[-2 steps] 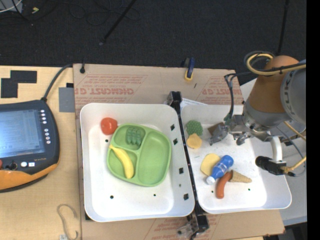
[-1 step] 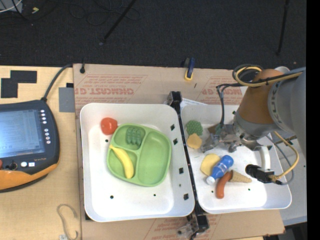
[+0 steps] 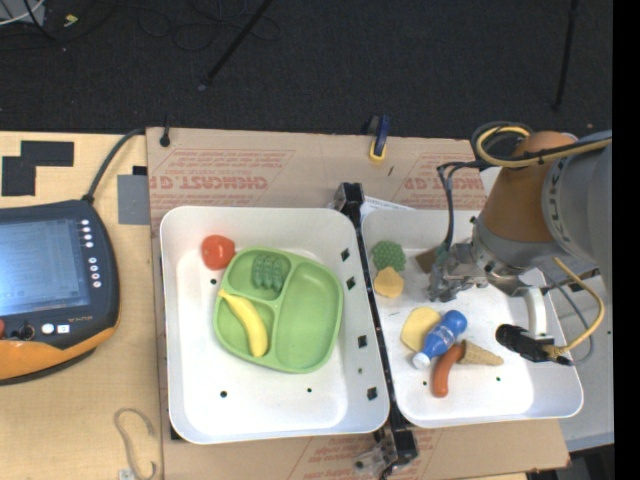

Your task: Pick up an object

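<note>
The gripper (image 3: 447,280) hangs over the right white bin (image 3: 560,393); whether it grips anything I cannot tell. The blue plastic bottle (image 3: 441,337) lies at its six o'clock, long axis running one-to-seven.
</note>
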You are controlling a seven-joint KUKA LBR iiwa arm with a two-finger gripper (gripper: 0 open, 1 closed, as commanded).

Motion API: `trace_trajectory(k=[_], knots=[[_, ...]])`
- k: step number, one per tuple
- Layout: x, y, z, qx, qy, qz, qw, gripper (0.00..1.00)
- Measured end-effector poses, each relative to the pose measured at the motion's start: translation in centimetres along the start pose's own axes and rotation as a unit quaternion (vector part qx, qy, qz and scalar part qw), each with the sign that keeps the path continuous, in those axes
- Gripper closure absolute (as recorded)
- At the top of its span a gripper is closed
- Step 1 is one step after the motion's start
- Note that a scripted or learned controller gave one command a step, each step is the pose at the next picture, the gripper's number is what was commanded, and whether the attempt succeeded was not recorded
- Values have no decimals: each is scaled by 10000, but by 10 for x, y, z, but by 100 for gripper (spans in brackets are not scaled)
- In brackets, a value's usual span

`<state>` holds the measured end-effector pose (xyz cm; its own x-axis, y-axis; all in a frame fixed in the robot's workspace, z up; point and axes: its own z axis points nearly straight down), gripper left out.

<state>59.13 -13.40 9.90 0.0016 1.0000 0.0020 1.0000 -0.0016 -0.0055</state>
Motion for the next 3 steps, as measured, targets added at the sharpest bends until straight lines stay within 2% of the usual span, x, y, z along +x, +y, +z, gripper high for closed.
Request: trace_trajectory(k=[1,2,3], knots=[[-8,3,-61,-36,-12,11,10000,100],[0,-1,-116,-31,-9,-7,10000,100],[-2,-2,-129,-23,-7,-6,10000,100]])
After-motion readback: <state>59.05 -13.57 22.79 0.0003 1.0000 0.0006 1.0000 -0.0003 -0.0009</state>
